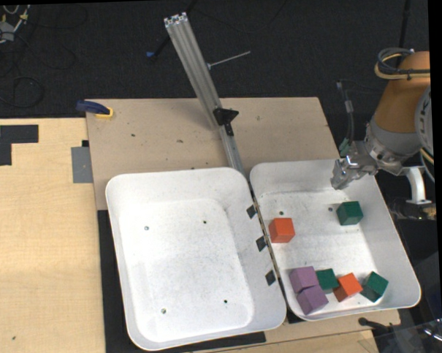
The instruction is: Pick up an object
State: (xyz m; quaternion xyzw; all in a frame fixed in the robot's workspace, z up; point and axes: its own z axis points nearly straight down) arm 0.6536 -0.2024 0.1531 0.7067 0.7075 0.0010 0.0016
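Green block point(349, 213) sits in our right bin point(400, 270), just below our end effector point(342, 175). It looks small, light and hard; we would pinch its flat sides.

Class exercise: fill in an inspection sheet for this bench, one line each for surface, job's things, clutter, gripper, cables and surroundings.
Surface: two white bins side by side, left bin, right bin, on a brown board.
Job's things: in the right bin, orange cube, green cube, and a near-corner cluster with purple blocks.
Clutter: blue clamp at the board's far left corner.
Gripper: gripper over the right bin's far edge; finger state unclear.
Cables: black cables on the dark floor.
Surroundings: slanted aluminium bar.
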